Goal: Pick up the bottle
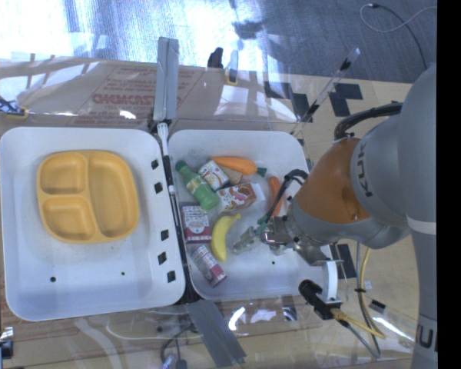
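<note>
The bottle (197, 185) is green with a white cap and lies in the right bin (286, 146), near its left wall, with the cap pointing up-left. My gripper (248, 239) hangs low in the same bin, just right of a banana (223, 235). It is well to the lower right of the bottle and apart from it. The grey wrist with its orange band (330, 194) covers the bin's right side.
Around the bottle lie a small carton (213, 174), a carrot (234, 164), a snack packet (239, 197), a red box (194, 223) and a red can (207, 265). The left bin (15, 229) holds a yellow divided plate (87, 195).
</note>
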You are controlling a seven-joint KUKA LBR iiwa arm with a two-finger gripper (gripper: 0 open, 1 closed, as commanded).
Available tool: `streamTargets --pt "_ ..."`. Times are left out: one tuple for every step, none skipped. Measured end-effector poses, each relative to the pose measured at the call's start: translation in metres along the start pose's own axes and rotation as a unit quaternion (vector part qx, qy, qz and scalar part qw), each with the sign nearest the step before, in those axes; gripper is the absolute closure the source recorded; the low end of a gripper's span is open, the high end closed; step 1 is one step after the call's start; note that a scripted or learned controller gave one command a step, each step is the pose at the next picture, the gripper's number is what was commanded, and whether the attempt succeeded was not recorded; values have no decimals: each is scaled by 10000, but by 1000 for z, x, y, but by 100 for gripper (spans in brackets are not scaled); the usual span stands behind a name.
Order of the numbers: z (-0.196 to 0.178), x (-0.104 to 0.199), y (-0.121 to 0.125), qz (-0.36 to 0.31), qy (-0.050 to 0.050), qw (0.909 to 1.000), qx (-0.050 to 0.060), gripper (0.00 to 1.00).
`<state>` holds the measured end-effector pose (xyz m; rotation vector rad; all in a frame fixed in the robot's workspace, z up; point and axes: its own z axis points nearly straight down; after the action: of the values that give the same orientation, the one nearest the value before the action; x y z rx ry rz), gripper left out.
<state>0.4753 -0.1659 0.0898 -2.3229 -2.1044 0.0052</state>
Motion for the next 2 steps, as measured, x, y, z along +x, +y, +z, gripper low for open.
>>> streamTargets --pt "-115 -18 26 -1292 -14 9916 -18 0" --pt "-213 8 0 -947 -17 9955 -20 0"
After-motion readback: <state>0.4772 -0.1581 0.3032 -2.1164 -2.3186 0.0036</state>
